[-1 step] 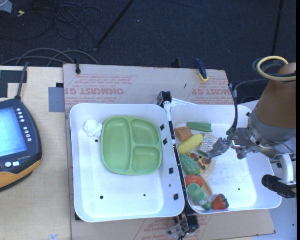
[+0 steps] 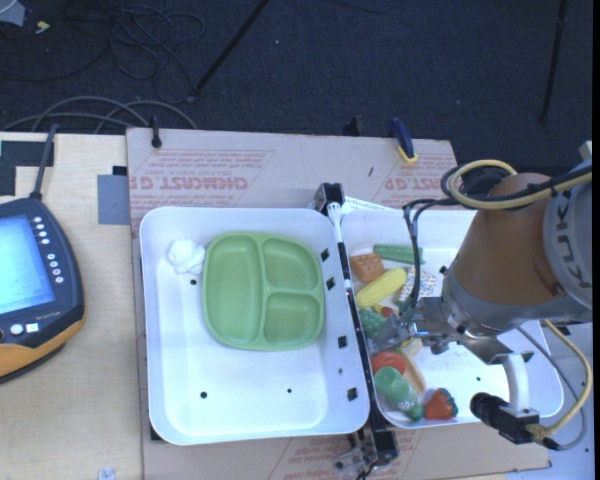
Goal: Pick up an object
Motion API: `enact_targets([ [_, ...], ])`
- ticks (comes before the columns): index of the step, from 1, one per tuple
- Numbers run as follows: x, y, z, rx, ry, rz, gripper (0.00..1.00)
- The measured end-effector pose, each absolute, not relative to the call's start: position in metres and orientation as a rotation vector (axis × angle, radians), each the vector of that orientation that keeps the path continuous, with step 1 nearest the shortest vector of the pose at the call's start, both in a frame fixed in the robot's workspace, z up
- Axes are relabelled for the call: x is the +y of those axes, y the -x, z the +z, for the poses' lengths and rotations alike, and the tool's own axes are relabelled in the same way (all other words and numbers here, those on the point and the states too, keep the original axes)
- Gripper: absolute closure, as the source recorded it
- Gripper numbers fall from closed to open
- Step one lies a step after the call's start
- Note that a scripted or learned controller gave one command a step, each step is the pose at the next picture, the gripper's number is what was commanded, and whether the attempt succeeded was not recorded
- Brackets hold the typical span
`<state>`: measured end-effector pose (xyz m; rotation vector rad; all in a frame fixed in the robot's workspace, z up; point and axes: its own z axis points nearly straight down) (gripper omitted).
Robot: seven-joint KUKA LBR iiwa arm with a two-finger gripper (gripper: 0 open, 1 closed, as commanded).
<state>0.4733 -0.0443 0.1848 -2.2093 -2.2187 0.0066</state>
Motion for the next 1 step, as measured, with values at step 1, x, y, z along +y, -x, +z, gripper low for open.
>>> enact_targets([
  [1, -0.0491, -0.4750, 0.1964, -2.210, 2.223, 0.006, 1.00],
])
